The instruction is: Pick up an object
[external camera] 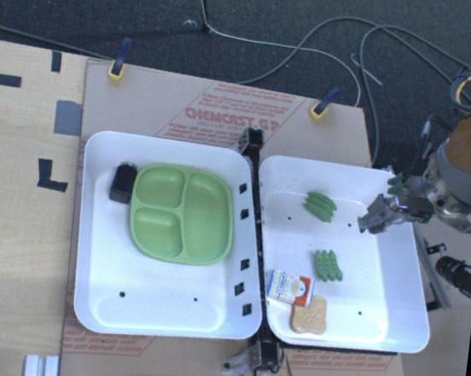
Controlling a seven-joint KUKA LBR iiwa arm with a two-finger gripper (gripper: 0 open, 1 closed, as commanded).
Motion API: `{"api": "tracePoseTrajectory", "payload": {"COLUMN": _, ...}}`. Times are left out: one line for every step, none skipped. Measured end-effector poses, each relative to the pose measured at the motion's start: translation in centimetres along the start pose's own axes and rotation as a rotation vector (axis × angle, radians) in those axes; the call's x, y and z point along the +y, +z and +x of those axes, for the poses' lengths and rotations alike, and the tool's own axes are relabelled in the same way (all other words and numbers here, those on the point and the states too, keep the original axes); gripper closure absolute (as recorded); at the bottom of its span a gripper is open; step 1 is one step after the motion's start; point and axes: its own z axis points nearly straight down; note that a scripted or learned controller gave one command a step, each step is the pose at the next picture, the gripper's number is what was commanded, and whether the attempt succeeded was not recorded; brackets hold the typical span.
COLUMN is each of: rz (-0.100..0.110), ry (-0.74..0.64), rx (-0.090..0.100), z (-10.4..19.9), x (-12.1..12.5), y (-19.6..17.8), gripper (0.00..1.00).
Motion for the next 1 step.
{"api": "tracePoseTrajectory", "payload": {"rz": 0.003, "ry": 0.000, "rx": 0.000, "z": 5.86, "x": 1.18, "y": 1.52, "gripper": 1.00}}
